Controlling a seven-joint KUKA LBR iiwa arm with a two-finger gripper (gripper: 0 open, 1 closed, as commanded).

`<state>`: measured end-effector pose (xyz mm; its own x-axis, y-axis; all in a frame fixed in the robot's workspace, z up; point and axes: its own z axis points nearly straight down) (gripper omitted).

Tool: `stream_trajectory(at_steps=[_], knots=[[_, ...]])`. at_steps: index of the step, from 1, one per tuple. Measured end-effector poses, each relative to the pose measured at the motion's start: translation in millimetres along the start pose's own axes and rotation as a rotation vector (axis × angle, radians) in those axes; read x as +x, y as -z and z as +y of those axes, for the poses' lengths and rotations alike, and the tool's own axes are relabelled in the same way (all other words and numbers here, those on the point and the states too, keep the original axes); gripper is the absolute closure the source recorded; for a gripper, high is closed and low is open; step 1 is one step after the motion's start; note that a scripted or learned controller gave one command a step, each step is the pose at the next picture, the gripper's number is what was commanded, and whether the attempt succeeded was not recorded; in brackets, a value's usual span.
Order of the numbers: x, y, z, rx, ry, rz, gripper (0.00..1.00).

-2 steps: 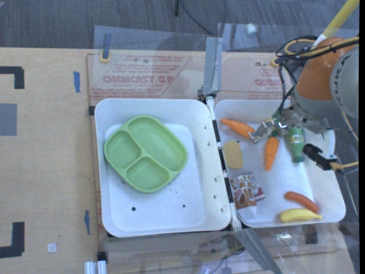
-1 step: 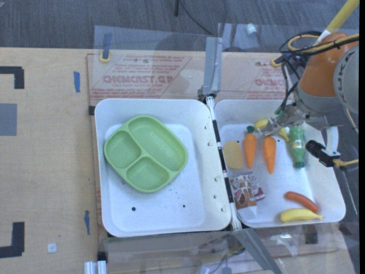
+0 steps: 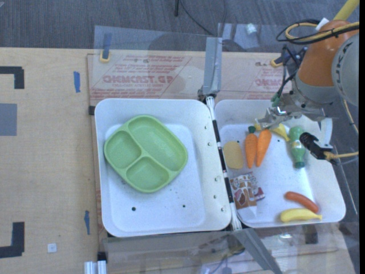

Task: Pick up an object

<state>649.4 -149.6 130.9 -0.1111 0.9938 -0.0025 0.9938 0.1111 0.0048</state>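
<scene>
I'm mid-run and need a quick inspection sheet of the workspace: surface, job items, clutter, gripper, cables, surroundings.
Surface: wooden bench bearing two white bins, left bin and right bin.
Job's things: in the right bin, two carrots side by side, a yellow block, a green bottle, a printed packet, a sausage, a banana near the front edge.
Clutter: green divided plate in the left bin.
Gripper: gripper low over the right bin's far side, just above the carrots; finger state cannot be told.
Cables: black loops at the arm; one black cable on the floor.
Surroundings: grey carpet, blue tape marks on the bench.
</scene>
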Motion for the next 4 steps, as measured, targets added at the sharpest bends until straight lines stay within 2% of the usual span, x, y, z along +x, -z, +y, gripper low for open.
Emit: stream_trajectory(at_steps=[1, 2, 3, 4], knots=[[0.2, -0.2, 0.0, 0.000, 0.000, 0.000, 0.00], [33.5, -42.6, -40.2, -0.002, -0.060, 0.000, 0.00], [27.9, -27.4, -37.8, -0.013, -0.067, -0.006, 1.00], [95.3, 54.7, -15.0, 0.004, -0.178, 0.001, 1.00]])
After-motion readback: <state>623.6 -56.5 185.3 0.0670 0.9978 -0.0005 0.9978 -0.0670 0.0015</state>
